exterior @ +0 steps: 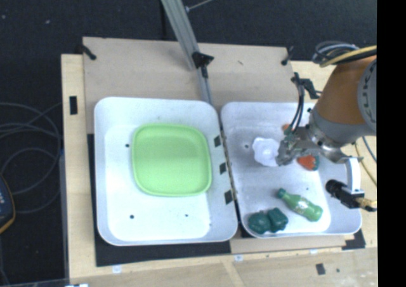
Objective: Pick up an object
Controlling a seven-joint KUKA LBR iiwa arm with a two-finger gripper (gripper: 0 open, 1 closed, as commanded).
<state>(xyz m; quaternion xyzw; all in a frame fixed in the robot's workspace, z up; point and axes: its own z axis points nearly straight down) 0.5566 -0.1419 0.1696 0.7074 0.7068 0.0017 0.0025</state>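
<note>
Bench [152,70] of pale wood, black floor [63,0] around it.

Two bins side by side on bench [76,152].

Left bin [111,171]: one plate [171,159], lying flat, near centre, slightly toward the far side.

Right bin [244,120]: four items.
- Crumpled item [264,151]: mid-bin, just left of gripper [283,155].
- Small round item [308,162]: just right of gripper, partly hidden behind it.
- Bottle [299,205]: lying on its side, near side of bin, nearer than gripper.
- Lumpy item [267,221]: near-left corner, just left of bottle.

Arm [342,105]: entering from right, above right bin.
</note>
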